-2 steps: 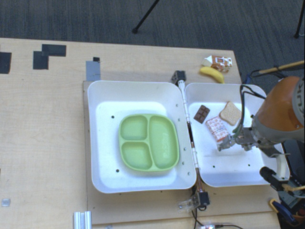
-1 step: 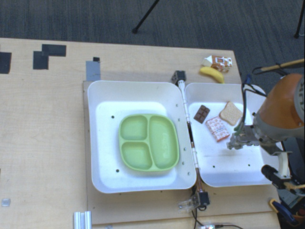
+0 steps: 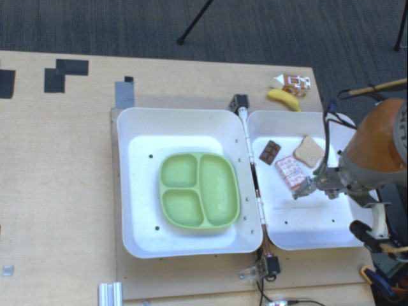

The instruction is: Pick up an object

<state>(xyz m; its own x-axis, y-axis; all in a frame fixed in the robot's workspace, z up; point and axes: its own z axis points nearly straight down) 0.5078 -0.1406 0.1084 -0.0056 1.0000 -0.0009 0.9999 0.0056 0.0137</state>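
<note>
Printed flat packet [image 3: 289, 171] lies touching the gripper [image 3: 305, 190]; finger spacing unclear.

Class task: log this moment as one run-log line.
tool: low in right bin | beside red-and-white packet | nearby: chocolate, bread slice | left bin: green tray

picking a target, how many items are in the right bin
3: a chocolate bar upper left, toast to its right, and a red-and-white packet below them. The arm may hide more.

Left white bin [image 3: 137, 171]: pale green three-compartment plate [image 3: 199, 190]. Right white bin [image 3: 287, 231]: brown chocolate bar [image 3: 270, 151], tan bread slice [image 3: 309, 150], red-and-white printed packet [image 3: 290, 171]. Gripper [image 3: 305, 190] touching packet's lower edge. Yellow banana [image 3: 283, 99] on bench beyond bins.
</note>
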